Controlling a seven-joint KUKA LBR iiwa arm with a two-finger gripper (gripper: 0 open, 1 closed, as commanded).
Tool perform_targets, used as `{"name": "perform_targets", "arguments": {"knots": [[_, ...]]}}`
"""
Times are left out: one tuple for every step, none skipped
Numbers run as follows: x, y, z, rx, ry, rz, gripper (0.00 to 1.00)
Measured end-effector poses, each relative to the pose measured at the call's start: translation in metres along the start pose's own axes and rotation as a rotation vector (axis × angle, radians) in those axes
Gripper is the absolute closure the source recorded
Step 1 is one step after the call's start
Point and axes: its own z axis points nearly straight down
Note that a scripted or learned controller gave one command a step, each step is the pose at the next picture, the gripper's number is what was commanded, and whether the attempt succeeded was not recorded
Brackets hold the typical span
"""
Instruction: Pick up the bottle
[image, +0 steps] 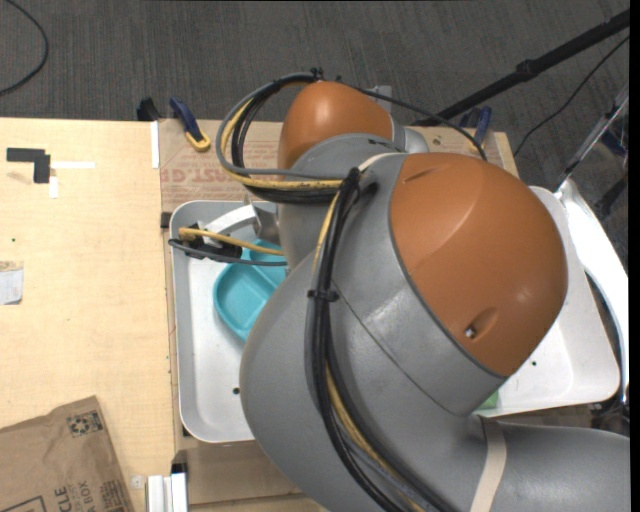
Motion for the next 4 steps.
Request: {"name": "perform_targets", "arguments": {"knots": [[-0.038,0.120,-0.074,0.003,0.000,-0.276,1.00],[-0.039,0.120,-0.074,0.003,0.000,-0.276,0.00],[-0.117,0.051,-0.006,0.004,-0.002,-0.189,0.00],[-0.101,0.109,-0.074,0.003,0.000,0.025,0.00]]}}
